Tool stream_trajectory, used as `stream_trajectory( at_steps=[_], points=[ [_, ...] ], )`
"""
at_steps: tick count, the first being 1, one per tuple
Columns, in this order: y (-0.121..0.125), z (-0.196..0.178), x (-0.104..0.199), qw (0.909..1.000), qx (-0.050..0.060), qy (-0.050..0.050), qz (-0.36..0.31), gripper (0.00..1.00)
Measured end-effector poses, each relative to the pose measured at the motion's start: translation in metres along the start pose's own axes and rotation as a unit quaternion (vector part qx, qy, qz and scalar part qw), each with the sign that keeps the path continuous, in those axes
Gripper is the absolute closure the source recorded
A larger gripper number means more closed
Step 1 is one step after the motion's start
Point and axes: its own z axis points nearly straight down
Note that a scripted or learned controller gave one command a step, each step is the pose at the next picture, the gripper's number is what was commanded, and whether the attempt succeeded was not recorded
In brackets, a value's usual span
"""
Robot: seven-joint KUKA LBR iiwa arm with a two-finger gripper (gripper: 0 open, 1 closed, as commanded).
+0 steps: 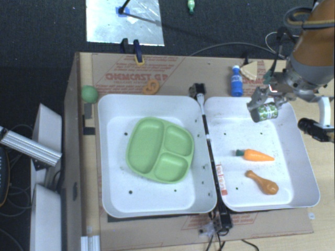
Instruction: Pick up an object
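Gripper (pixel 265 107) hangs over the far part of the right bin (pixel 293 192), arm (pixel 314 41) coming in from the right w/ its orange band above the wrist; fingers closed round a small can (pixel 268 112), silver w/ a green label, gripped between them and raised above the bin floor; can lies on its side, long axis roughly left-right in view and tilted a little, right end slightly higher; which end is the top can't be told.

Lower in the right bin, toy carrot (pixel 255 155) lies flat, long axis left-right, green stub end to the left, orange tip to the right; just nearer the camera, a tan-orange drumstick-shaped toy (pixel 263 183) lies diagonal, thin end up-left, fat end down-right; the two are near each other but apart, and both well apart from the can.

Left bin (pixel 118 140) holds a green divided plate (pixel 159 149) w/ three compartments, sitting about mid-bin, turned slightly.

On the worktop (pixel 172 72) behind the bins: blue bottle (pixel 236 80) upright, white cap, just beyond the right bin's far-left corner; green ball (pixel 89 93) by the left bin's far-left corner; small orange pretzel-like piece (pixel 151 87) beyond the left bin's far rim.
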Motion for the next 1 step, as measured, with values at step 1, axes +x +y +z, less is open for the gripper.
stream_trajectory(
  at_steps=[1],
  points=[
    [0.0203, 0.0063, -0.0069, 1.0000, 0.000, 0.000, 0.000, 1.00]
  ],
)
